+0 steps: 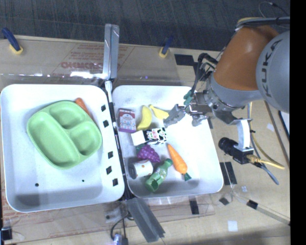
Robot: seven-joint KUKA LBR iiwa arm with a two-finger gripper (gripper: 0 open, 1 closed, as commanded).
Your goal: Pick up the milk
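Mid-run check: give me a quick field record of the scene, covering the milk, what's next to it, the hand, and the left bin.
milk: small cow-patterned carton, right bin, centre
neighbours: banana above-left, grapes below, carrot lower right
hand: over right bin, up and right of milk, nothing seen between its fingers
left bin: holds green divided plate
task state: milk not yet picked

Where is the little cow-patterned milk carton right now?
The small black-and-white cow-patterned milk carton lies near the middle of the right white bin, just above the purple grapes and below the yellow banana.
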